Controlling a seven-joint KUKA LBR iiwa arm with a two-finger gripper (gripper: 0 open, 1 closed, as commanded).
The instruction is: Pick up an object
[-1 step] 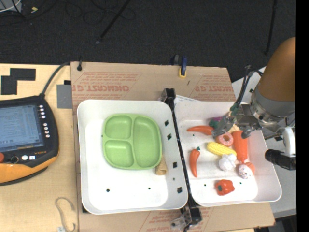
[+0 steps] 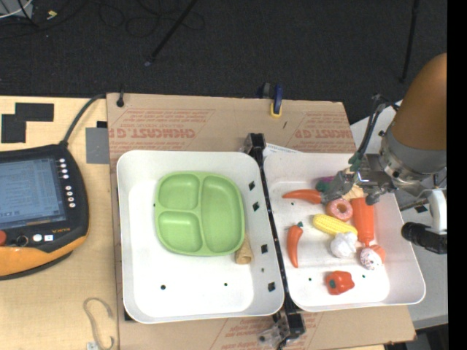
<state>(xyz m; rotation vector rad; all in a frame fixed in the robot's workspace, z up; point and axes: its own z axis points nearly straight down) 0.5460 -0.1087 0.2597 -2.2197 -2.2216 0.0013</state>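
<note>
Gripper [image 2: 349, 183] hovered low in right bin [image 2: 408, 286], just above pink donut [image 2: 339, 210]; orange carrot [image 2: 363, 221] beside donut. Jaw state: couldn't tell.

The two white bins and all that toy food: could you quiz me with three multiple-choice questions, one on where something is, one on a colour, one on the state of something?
1. Where does the green divided plate lie?
A. in the left bin
B. in the right bin
C. on the cardboard behind the bins

2. What colour is the toy pepper nearest the front edge of the right bin?
A. yellow
B. red
C. blue

3. How does the corn cob stand?
A. upright on its end
B. lying on the bin floor among the other toys
C. lifted above the bin

Answers:
1. A: the plate rests on the floor of the left bin, with a small tan cone at its edge.
2. B: it is red with a green stem.
3. B: it lies flat beside the pink doughnut, while the gripper is above the toys at the bin's back.
</note>
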